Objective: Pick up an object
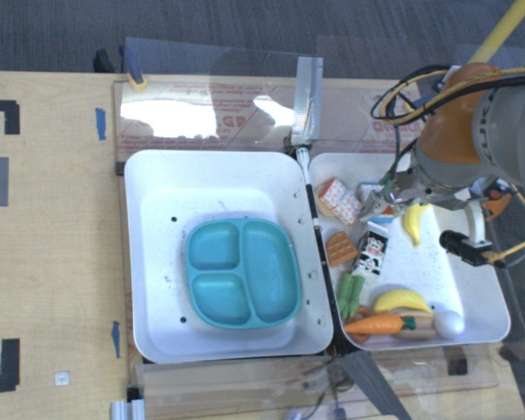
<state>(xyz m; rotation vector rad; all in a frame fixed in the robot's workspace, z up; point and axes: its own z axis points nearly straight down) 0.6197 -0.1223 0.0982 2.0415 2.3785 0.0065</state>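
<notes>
In the camera view, the gripper [394,198] is seen low inside the right bin [486,322], just beside the red-and-white carton [338,199], with a small banana [413,223] hanging just below it; whether the claw is open or clamped on that banana cannot be told. Further objects are crowded beside the carton: a black-and-white box [373,254], a second banana [402,301] and a carrot [374,325]. A weak or off-centre grip is judged likely to let the curved banana slip out on lifting
</notes>
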